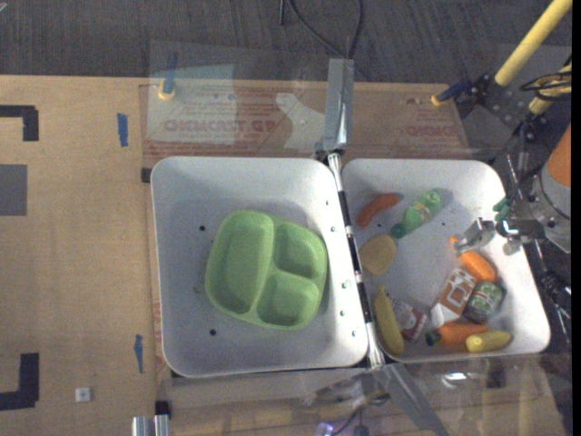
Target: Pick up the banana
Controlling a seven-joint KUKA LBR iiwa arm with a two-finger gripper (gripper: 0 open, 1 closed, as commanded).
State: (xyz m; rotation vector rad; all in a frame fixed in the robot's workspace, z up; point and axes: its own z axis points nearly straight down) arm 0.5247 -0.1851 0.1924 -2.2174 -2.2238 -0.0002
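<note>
The banana (pixel 388 322) is yellow and lies lengthwise against the left wall of the right bin (pixel 490 178), near its front corner. My gripper (pixel 492 238) hangs over the right side of that bin, well to the right of the banana and farther back. It is open, with nothing between its fingers. Just below it lies an orange carrot-like piece (pixel 478 266).
The right bin also holds an orange pepper (pixel 377 208), a green bottle (pixel 420 212), a pale potato (pixel 379 254), a small can (pixel 486 301), packets (pixel 457 291), another carrot (pixel 458 332) and a yellow piece (pixel 488 341). The left bin (pixel 182 189) holds a green divided plate (pixel 267 269).
</note>
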